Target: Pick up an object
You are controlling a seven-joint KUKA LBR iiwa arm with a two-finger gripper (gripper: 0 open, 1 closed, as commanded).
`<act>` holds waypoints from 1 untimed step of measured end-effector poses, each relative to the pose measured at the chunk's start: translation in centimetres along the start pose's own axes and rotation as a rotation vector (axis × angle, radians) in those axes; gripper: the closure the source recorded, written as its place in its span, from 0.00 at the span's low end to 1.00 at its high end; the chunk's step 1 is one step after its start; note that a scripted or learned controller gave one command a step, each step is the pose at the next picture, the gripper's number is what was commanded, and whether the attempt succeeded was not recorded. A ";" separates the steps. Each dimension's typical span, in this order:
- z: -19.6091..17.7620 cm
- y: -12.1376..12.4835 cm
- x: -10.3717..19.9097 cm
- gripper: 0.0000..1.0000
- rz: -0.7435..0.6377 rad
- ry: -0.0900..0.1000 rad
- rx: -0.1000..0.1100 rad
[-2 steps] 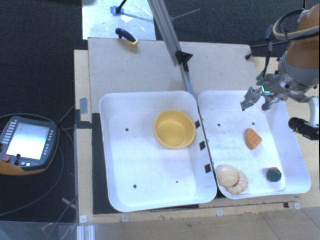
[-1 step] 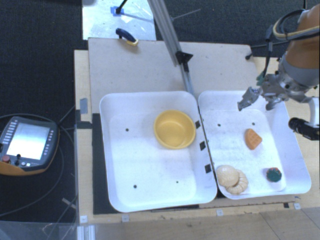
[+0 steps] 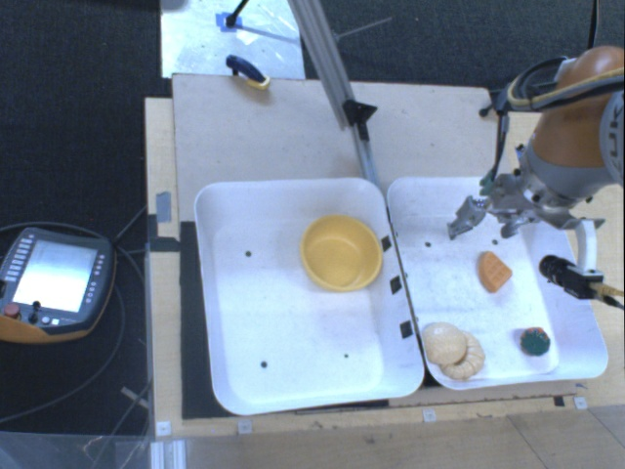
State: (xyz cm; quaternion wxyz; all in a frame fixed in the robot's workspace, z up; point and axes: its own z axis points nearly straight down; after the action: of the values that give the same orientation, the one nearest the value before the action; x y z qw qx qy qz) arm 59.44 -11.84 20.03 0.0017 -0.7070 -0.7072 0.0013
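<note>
Flanking bench [image 3: 293, 125]: dark carpet [image 3: 78, 86], teach pendant [image 3: 54, 283].

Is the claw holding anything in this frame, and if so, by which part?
Nothing is held. The claw hangs above the right bin, apart from the orange piece.

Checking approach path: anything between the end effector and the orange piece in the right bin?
Nothing visible. The end effector hangs over bare bin floor up-left of the orange piece; the green ball and tan pastry lie farther down.
</note>
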 end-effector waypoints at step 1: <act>6.3 -0.1 0.1 0.00 0.000 0.000 0.000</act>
State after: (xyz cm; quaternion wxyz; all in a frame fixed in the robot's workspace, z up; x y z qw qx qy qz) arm 59.27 -11.75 13.77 0.0017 -0.7070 -0.7072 0.0013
